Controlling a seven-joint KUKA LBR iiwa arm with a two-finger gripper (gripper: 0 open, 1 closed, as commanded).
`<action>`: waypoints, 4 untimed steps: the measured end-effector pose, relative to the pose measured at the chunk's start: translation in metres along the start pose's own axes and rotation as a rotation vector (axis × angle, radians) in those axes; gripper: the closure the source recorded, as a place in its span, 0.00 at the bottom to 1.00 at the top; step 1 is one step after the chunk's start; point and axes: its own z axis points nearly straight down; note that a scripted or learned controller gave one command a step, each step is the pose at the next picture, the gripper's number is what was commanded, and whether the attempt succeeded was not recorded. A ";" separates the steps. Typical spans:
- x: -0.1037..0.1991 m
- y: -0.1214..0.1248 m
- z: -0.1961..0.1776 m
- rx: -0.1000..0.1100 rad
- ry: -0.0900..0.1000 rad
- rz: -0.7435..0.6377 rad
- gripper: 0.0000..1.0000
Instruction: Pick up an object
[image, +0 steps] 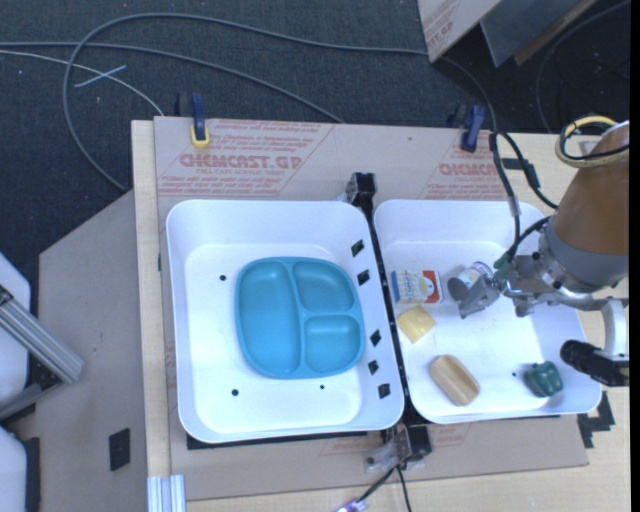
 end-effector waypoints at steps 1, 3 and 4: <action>-0.005 0.008 0.055 0.003 0.001 0.001 0.00; -0.005 0.009 0.090 -0.002 0.000 0.001 1.00; 0.000 0.012 0.027 -0.006 -0.002 -0.002 1.00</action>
